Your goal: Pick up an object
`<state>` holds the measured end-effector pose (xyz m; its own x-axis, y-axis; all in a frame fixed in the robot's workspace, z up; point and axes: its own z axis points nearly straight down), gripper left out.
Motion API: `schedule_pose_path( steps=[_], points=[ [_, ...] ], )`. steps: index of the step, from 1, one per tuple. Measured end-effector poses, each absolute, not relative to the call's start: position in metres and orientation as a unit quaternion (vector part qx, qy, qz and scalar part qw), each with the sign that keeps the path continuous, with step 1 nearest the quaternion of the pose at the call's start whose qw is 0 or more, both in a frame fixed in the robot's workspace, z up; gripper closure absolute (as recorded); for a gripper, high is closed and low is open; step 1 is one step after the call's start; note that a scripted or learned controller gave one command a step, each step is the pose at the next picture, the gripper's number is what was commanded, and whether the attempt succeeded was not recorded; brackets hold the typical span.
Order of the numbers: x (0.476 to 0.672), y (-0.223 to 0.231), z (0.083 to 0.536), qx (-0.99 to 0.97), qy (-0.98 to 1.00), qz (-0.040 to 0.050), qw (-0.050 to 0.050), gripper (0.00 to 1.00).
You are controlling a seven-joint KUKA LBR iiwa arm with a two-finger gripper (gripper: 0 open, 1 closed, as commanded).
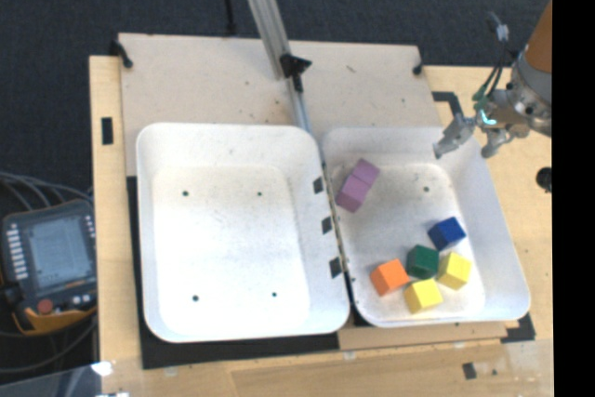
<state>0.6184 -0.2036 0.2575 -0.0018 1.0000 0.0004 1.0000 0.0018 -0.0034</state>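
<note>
The hand (472,139) hangs with fingers spread and nothing between them over the right bin's (493,218) far right corner, while the purple block (357,184), its long axis running slantwise, lies well apart toward that bin's left wall.

bins (232,137) white | blocks: purple (357,184), blue (447,232), green (423,261), orange (390,276), two yellow (455,271)

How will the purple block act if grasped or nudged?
The purple block looks like a rigid, flat-faced solid, so it probably won't flex or roll. It seems to stand tilted by the right bin's wall, so a nudge may tip it flat. It's apart from the other blocks, so the gripper likely has room around it.
</note>
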Motion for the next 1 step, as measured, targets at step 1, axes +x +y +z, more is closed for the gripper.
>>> schedule_pose_path(
  steps=[1],
  points=[
    [0.619, -0.2042, 0.2605, -0.706, -0.708, 0.0009, -0.001, 0.0]
  ],
)
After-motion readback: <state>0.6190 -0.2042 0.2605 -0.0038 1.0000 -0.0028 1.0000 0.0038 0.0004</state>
